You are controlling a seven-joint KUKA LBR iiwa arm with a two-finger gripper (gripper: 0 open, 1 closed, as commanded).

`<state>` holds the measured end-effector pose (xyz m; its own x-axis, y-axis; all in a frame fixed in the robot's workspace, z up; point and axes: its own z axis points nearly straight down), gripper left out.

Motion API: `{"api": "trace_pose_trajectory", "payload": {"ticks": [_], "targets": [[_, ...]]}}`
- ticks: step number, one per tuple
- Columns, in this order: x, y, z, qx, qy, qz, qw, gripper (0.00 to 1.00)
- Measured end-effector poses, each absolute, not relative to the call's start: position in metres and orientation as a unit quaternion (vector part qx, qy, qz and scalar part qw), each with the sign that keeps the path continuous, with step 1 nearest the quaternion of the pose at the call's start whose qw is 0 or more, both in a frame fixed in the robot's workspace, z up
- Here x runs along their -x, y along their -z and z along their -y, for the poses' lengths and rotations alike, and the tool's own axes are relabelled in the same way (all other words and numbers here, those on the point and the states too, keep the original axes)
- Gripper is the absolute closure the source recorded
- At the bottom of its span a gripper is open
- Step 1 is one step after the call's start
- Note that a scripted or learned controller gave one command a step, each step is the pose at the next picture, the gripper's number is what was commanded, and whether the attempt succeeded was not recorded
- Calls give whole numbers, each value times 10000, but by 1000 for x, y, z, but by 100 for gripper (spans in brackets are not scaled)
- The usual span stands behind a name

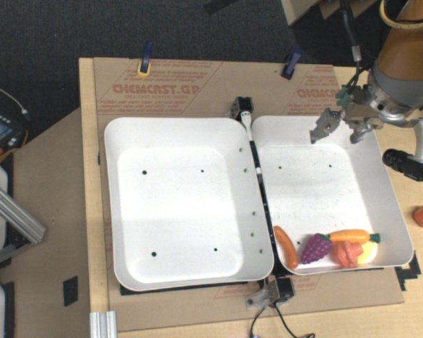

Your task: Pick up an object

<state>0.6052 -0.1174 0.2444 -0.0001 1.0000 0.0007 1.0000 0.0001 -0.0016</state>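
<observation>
Camera view: tool (342,127) hangs spread, pinching nothing, over the right bin's (307,189) far edge — toy food cluster, purple grapes (315,248) among it, lies at that bin's near edge.

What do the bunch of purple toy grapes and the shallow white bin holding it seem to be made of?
Bunch of purple toy grapes: probably moulded plastic, judging by its uniform colour and slight sheen. Shallow white bin: probably thin formed plastic, judging by its smooth matte surface and rounded corners.
</observation>
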Motion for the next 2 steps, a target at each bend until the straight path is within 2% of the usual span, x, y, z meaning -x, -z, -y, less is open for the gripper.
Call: {"api": "trace_pose_trajectory", "payload": {"ticks": [1, 2], "targets": [[-530, -276, 192, 7105, -15, 7037, 3, 0], [-493, -426, 228, 7087, 30, 7054, -103, 0]]}}
